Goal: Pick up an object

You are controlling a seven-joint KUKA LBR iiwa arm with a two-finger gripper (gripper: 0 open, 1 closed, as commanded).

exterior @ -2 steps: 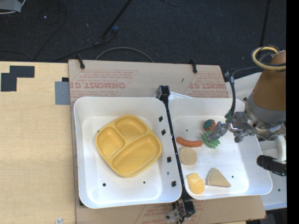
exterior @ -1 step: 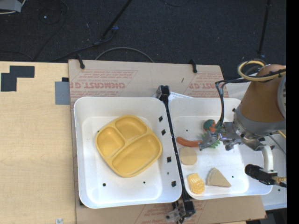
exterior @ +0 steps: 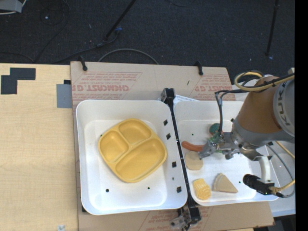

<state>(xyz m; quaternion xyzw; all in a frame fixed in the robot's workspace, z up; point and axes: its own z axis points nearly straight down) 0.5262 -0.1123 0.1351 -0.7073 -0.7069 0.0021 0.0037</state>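
Dark carpet strewn with black cables lies beyond a light wooden worktop, on which a sheet of brown printed cardboard carries two shallow white bins side by side. On the left, the first white bin holds a yellow plastic divided plate with three compartments, lying flat near the middle of the bin and turned at a slant. On the right, the second white bin holds several small things. A red-orange sausage-shaped piece lies near the divider between the bins, and just below it, touching or nearly so, sits a pale beige round piece. Near the front edge lie a yellow ridged toy like a corn cob and, just beside it to the right, a tan wedge-shaped piece. A small green object shows by the arm's wrist, partly hidden. The grey arm with its orange band reaches in from the right, and its tool hangs low over the right bin, close to the sausage-shaped piece and the beige round. Whether the tool is released or clenched cannot be told; nothing is seen held in it.
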